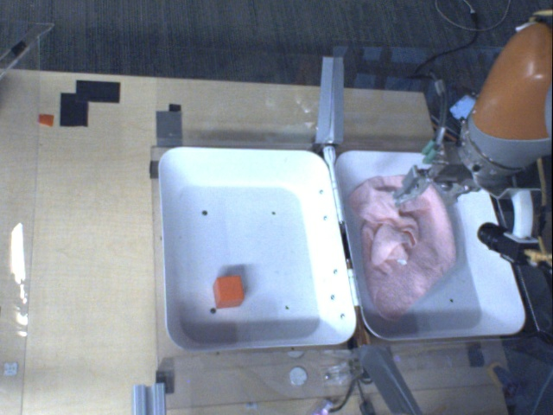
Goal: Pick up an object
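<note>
Two shallow white bins sat side by side on my bench. Farthest from the gripper [413, 186], out on the pale bench top [86, 258], I saw a small orange marker [46, 120] beside black L-shaped tape patches [85, 101]; none of them carried writing I could read. Closer in, the left bin [251, 175] held a small orange block [229, 291], well apart from the gripper and nearer the bin's front wall. A grey divider rail [328, 102] ran between the bins. The right bin [492, 309] held a crumpled pink cloth [404, 245], which filled much of its floor. The gripper hung at the cloth's upper edge, right against the fabric or just above it, I could not tell which. Its fingers looked close together at the tip, but I could not tell whether they were parted or closed, nor whether any cloth was pinched between them. Beyond it rose the orange band [517, 80] of the arm. I found no brand or label legible anywhere.
</note>
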Robot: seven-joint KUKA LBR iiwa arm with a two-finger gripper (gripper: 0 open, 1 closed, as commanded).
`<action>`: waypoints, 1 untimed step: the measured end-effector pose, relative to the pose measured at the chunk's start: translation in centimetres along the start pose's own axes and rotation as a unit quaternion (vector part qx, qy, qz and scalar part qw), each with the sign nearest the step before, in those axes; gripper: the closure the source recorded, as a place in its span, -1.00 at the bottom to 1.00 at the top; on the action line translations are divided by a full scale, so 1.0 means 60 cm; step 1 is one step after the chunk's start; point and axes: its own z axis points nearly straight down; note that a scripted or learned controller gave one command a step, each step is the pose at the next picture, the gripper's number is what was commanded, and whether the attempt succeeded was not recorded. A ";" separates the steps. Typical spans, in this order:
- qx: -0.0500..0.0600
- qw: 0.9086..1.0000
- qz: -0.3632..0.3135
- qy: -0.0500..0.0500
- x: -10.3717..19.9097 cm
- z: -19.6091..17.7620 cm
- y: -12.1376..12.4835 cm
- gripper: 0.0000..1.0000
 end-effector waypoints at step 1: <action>0.000 0.999 0.033 0.000 -0.037 0.183 -0.043 -1.00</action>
